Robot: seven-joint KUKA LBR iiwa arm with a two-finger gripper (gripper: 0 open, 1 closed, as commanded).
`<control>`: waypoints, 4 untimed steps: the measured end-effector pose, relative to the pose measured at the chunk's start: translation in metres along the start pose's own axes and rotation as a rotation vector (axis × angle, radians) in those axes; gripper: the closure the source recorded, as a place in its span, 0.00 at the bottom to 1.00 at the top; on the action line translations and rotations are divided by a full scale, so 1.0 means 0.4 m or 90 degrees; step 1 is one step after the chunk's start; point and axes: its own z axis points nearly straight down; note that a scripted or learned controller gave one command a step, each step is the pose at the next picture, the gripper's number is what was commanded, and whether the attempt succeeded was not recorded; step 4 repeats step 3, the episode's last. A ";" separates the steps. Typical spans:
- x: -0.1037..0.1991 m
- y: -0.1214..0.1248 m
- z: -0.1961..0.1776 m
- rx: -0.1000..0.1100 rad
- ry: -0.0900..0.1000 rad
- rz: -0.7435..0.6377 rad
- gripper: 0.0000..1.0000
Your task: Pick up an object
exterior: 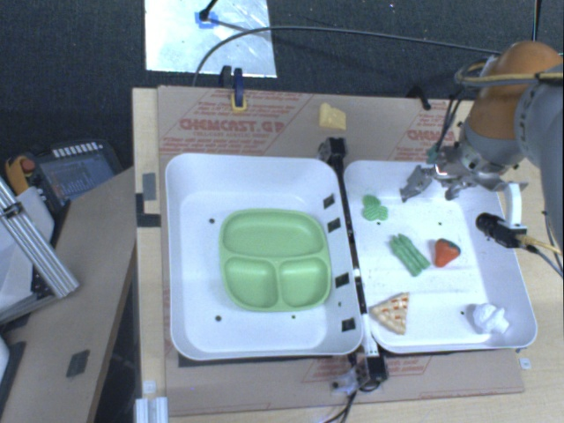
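- The grey arm with its orange band [526, 64] comes in from the upper right of the frame, and its two-finger gripper [435, 183] hangs over the top edge of the right-hand shallow white bin [507, 276].
- Its fingers are spread apart, one pointing lower left, one lower right, with nothing between them.
- Just below and left of the gripper, a small green leafy toy piece [374, 208] lies near that bin's upper left corner.
- In the middle of the bin sits a green ridged bundle like toy beans [408, 253], with a red strawberry-shaped toy [447, 252] just to its right, apart from it.
- A toy pizza slice, tan with red dots [391, 311], lies at the lower left of this bin; a crumpled white lump [486, 316] is at its lower right.
- The left-hand white bin [189, 263] holds a pale green divided plastic tray [273, 259] at its centre.
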 end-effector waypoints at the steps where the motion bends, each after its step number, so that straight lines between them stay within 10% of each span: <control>1: 0.002 0.000 0.123 0.000 0.000 -0.001 0.00; 2: 0.001 0.006 0.086 -0.006 -0.001 -0.002 1.00; 4: 0.012 0.010 -0.028 -0.006 -0.001 -0.002 1.00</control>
